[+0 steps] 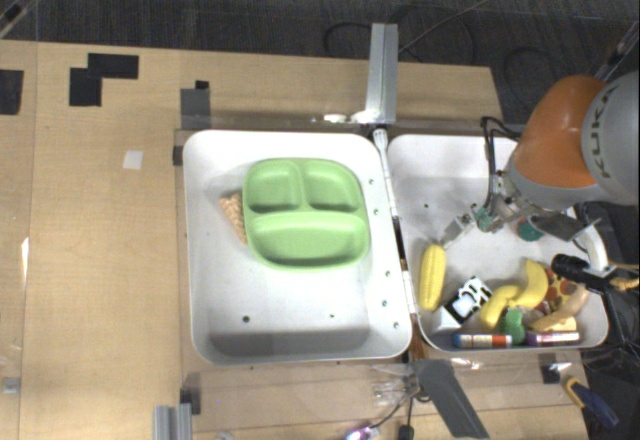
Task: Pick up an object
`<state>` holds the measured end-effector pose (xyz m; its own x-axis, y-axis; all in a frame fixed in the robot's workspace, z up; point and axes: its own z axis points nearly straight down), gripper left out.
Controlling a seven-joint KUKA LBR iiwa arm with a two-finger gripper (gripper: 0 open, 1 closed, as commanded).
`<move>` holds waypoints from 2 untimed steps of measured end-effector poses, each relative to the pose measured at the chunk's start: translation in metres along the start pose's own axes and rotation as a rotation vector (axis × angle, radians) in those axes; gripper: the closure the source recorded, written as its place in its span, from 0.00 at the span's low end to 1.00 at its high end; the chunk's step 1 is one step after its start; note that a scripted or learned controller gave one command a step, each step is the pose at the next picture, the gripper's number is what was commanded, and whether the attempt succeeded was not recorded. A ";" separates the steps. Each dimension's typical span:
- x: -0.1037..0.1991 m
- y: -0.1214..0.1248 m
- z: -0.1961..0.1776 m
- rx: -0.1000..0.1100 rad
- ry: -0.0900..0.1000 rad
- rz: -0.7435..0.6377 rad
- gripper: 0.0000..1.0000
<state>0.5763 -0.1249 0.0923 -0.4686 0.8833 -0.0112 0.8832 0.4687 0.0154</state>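
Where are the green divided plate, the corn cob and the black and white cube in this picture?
green divided plate [303, 211]: camera view, on the middle ridge between its compartments.
corn cob [432, 276]: camera view, on the middle of its yellow body.
black and white cube [467, 299]: camera view, on its top face.

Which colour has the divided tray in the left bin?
Light green. The divided tray shows clearly in the camera view, lying in the left bin.

A wooden bench [90, 258] bears 2 white bins [200, 258] side by side.
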 end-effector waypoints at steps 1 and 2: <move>-0.011 0.069 0.003 0.001 0.003 -0.108 0.00; -0.024 0.015 0.001 0.002 0.002 -0.326 0.00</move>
<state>0.6005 -0.1387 0.0918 -0.7270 0.6865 -0.0135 0.6864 0.7272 0.0089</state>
